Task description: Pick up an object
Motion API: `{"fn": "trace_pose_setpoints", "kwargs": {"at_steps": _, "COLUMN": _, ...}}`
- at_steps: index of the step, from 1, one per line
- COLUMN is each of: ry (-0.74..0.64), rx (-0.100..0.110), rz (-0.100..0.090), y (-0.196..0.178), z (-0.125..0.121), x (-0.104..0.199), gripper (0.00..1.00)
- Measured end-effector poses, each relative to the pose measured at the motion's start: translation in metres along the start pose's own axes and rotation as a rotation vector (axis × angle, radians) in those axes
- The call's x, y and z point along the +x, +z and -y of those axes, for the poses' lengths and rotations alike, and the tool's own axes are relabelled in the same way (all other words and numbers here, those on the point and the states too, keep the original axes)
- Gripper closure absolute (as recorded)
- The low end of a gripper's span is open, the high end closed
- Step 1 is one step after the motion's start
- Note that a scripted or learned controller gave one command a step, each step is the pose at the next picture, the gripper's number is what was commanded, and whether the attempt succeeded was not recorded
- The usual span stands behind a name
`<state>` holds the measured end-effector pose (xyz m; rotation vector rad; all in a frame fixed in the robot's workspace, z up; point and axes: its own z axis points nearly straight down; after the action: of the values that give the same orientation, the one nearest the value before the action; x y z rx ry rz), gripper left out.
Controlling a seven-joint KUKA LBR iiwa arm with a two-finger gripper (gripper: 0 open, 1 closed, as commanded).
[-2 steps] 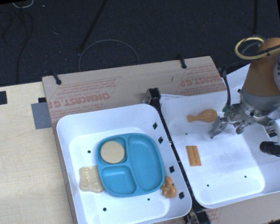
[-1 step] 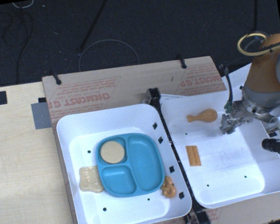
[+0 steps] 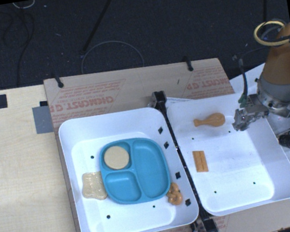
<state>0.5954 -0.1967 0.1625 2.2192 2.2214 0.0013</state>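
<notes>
The gripper (image 3: 242, 118) hovers at the right bin's (image 3: 240, 190) 3 o'clock rim; jaw state cannot be determined. Nearest candidate, a drumstick (image 3: 210, 121), lies near it at 9 o'clock, apart.

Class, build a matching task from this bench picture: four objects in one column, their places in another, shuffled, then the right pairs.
Objects:
1. round cracker
2. drumstick
3. orange block
4. blue tray

Places:
A. right bin, middle
B. in the tray's upper-left compartment
C. left bin, centre
D. right bin, upper part, near the pincer

Pairs: 1-B, 2-D, 3-A, 4-C
</notes>
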Motion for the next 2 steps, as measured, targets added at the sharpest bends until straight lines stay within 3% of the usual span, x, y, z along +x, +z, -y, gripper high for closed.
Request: {"fn": "trace_pose_setpoints", "kwargs": {"at_steps": 2, "ry": -0.001, "rx": -0.001, "rz": 0.0, "y": -0.092, "z": 0.007, "x": 0.008, "gripper": 1.0}}
